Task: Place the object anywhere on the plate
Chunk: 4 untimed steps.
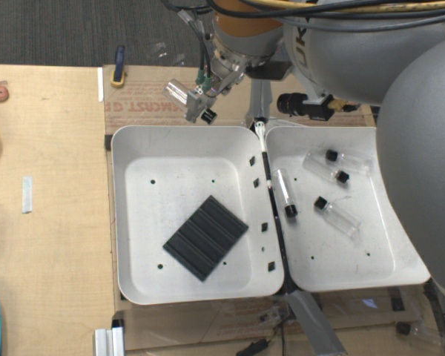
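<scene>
Vials, clear with black caps, four in all, lie in the right bin: one along the left wall beside the divider, two near the far side lying close together, one toward the middle. None is between the fingers of the gripper.

Gripper: hangs above the bench beyond the far rim of the left bin, over brown cardboard with red print. A small clear cylinder shows at its tip, but whether that is a held thing or part of the tool cannot be told; how far the gripper is open cannot be told either.

Arm: grey, with an orange band above the wrist and black and yellow cables across it; fills the upper right.

Left bin: white, shallow. Holds the plate, a dark ribbed rectangle lying flat, turned at a slant, near the middle toward the near wall. Nothing rests on the plate.

Bench: pale wood to the left of the bins. Carries a blue-handled tool at the far edge of the cardboard and a small clear strip well to the left.
</scene>
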Available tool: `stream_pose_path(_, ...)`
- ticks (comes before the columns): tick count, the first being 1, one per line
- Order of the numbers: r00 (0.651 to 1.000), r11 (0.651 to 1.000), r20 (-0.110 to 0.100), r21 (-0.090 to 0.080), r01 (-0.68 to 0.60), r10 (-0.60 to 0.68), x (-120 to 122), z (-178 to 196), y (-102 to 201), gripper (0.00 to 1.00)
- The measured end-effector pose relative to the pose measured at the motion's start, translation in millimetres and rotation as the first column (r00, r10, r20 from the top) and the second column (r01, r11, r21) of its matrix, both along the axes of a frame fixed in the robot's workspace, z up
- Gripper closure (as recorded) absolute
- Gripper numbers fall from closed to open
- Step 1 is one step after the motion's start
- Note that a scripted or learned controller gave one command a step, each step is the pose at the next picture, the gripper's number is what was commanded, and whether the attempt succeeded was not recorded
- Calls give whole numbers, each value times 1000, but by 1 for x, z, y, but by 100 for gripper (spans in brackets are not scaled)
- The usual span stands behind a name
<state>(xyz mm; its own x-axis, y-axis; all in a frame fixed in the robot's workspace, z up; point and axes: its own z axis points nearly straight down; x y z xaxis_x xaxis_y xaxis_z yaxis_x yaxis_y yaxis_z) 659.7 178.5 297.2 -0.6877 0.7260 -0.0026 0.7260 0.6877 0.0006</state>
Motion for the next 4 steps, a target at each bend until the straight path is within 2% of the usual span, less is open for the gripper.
stream_pose_path(1, 1000, 1000, 0, 0, 0, 0, 0, 0, 0, 0)
stream_pose_path(2, 1000, 1000, 1, -2, -1, 1, 1, 8, -1, 100)
stream_pose_path(3, 990, 990, 0, 0, -141, 141, -4, 54, 41, 100)
stream_pose_path(4, 963, 963, -2, 0, -269, 269, -9, -11, 46, 100)
